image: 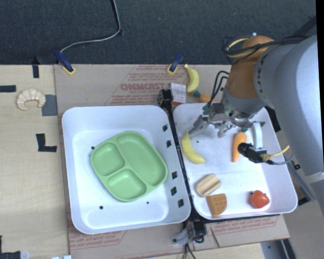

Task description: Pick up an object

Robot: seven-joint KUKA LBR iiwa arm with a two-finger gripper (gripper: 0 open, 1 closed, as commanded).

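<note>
Overhead, slanted view of both bins; entries below are placed relative to the gripper.

Arm: grey body with orange band (244,73), entering from the view's right and bent down over the right bin (279,198).

Gripper (211,124): low over the upper part of the right bin, metal fingers pointing toward the view's left. Fingers appear spread, with bare white bin floor between them; nothing is pinched.

Banana in bin (191,150): yellow, lying on the bin floor just below and slightly left of the fingertips, close but not touching as far as can be judged.

Carrot (237,146): orange, lying nearly upright in the picture, below and right of the gripper, next to a black fitting on the arm.

Bread roll (206,184): tan, well below the gripper, toward the bin's near side.

Brown wedge (217,204): toast-like piece, just below the bread roll.

Red fruit (259,199): small, in the lower right corner of the bin, far from the fingers.

Left bin (77,158): left of the gripper, holds a green compartment tray (128,165), tilted diagonally.

Second banana (192,79): outside the bins, on cardboard above the gripper.

Croissant (31,98): on the bench, far left.
</note>
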